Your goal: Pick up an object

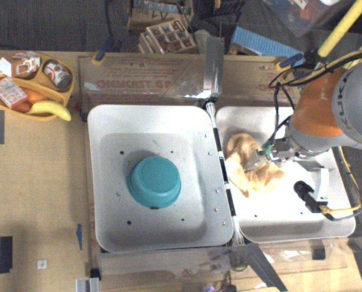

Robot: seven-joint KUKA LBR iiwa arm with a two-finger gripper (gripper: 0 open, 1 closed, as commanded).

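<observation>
A teal bowl (pixel 155 182) lies upside down in the middle of the left bin (pixel 107 132). In the right bin (pixel 278 215) a tan, crumpled soft thing (pixel 246 157) rests against the left wall. My gripper (pixel 258 159) reaches in from the right and sits low on top of that tan thing, near its middle. The fingertips are buried in the tan folds.
A yellow tray (pixel 28 90) with a banana and food packets sits on the bench at the far left. A cardboard strip (pixel 150 78) runs behind the bins. Cables and boxes crowd the back.
</observation>
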